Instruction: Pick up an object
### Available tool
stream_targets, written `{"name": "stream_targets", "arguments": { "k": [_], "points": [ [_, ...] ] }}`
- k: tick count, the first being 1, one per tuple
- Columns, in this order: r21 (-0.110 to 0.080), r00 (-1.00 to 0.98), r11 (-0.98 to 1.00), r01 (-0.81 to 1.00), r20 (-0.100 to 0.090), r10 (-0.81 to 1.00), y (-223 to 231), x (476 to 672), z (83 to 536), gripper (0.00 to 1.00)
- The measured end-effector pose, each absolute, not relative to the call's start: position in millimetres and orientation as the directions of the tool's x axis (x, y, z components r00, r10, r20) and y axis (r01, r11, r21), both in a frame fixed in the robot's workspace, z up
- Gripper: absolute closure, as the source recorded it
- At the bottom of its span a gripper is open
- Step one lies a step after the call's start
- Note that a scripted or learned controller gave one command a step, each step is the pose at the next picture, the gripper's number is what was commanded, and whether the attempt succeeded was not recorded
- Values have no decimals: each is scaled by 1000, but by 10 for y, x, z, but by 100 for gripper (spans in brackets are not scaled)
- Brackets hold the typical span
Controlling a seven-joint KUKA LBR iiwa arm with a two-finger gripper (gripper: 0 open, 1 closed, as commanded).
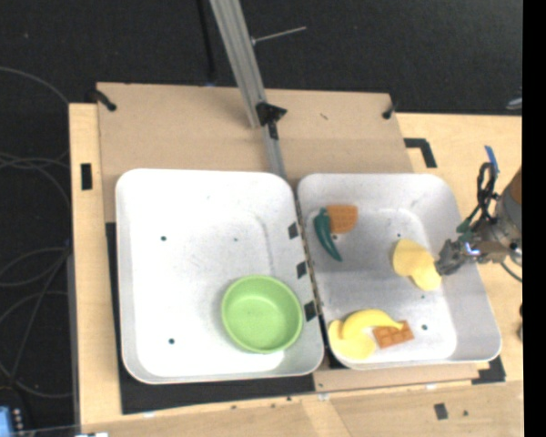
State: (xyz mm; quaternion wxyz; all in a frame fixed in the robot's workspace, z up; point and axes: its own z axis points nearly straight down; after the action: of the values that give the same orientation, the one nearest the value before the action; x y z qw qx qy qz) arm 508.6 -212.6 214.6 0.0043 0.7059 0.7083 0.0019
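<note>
Over at the right edge of the right bin (455, 209), the claw (452, 255) sits low at the rim, reaching in from the right, and its tip meets the yellow object (414, 263) that lies against that side of the bin. Whether the claw is apart, together or clamped on the yellow object cannot be told from this view; the dark tip is small and blurred where it touches the yellow shape. Behind it the arm's wrist (500, 230) carries looped cables and hangs over the tabletop (455, 153) just outside the bin.

Further into the same bin, near its front wall, a second yellow piece (357, 329) lies with a small orange block (392, 335) touching its right side. Toward the bin's back left corner, an orange item (342, 218) sits just beside a dark green curved item (327, 235), the two touching or nearly so, close to the wall shared with the neighbouring bin.

The left bin (164, 208) holds a green bowl (261, 313), upright, in its front right corner, near the divide between the two bins.

Beyond the bins, a grey metal pole (241, 53) slants up from the back of the tabletop, and black floor with loose cables (18, 153) lies to the left.
</note>
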Motion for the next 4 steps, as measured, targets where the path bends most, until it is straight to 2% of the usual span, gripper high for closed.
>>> {"name": "stream_targets", "arguments": {
  "k": [1,3,4],
  "points": [
    [3,-4,4,1000,-1,1000,-2135,5098,2442,100],
    [2,-7,7,1000,0,1000,-1180,5579,2316,100],
    [3,-9,9,1000,2,1000,-687,5753,2429,100]
  ]
}}
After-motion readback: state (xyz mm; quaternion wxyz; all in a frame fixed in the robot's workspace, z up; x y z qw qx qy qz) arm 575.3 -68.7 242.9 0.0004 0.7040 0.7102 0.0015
